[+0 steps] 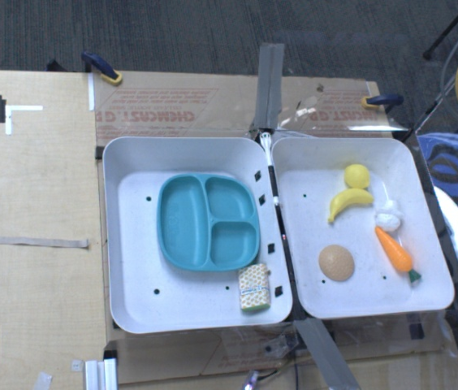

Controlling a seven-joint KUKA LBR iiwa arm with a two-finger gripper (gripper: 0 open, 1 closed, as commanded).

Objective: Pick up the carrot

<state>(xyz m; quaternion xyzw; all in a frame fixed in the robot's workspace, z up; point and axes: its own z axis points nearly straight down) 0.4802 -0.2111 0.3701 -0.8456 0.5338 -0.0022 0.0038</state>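
Right bin: the carrot lies on the bin floor, below and to the right of the banana, near it but apart. It is set at a slant, orange body toward the banana and green stub pointing away from it (toward the bin's lower right corner).

A small white object sits between banana and carrot, just beside the carrot's upper end; contact cannot be confirmed. A yellow ball sits directly above the banana, touching or nearly so. A tan round item rests below the banana, well apart from it.

Left bin: a teal divided plate lies well left of the banana. A speckled sponge sits left of and below the banana.

The claw's state, released or clenched, cannot be told.
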